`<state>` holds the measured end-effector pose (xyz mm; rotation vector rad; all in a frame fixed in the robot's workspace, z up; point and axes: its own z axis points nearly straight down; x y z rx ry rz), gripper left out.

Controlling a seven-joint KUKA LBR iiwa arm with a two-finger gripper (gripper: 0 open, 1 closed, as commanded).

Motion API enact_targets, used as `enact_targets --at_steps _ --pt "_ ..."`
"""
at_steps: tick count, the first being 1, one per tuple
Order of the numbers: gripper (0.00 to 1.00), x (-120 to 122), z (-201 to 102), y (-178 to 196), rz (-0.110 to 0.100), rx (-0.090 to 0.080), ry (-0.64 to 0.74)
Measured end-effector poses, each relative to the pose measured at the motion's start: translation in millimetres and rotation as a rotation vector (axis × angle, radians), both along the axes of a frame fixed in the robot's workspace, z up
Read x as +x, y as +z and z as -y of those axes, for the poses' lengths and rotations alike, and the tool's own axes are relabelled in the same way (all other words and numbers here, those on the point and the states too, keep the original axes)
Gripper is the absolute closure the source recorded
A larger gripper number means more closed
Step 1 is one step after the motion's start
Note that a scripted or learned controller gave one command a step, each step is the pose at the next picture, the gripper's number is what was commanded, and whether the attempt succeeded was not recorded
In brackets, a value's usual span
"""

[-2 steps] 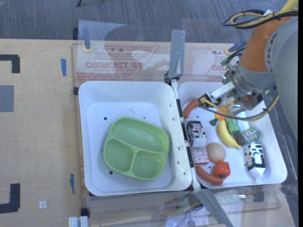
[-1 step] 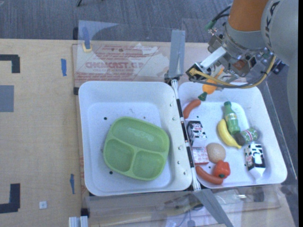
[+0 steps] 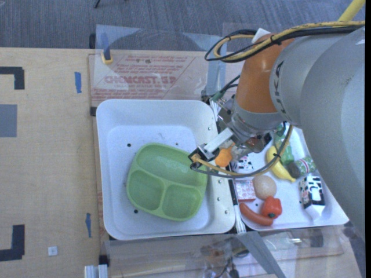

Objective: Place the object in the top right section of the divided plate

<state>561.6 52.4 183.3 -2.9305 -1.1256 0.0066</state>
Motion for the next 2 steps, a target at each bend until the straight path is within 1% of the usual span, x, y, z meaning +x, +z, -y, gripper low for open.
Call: enact_targets --at_steps 1,2 --pt "1.00 -43.4 -50.7 8.0 -0.001 0.002 0.302" --pt "1.00 -71.2 -16.9 0.1 0.000 0.001 0.352"
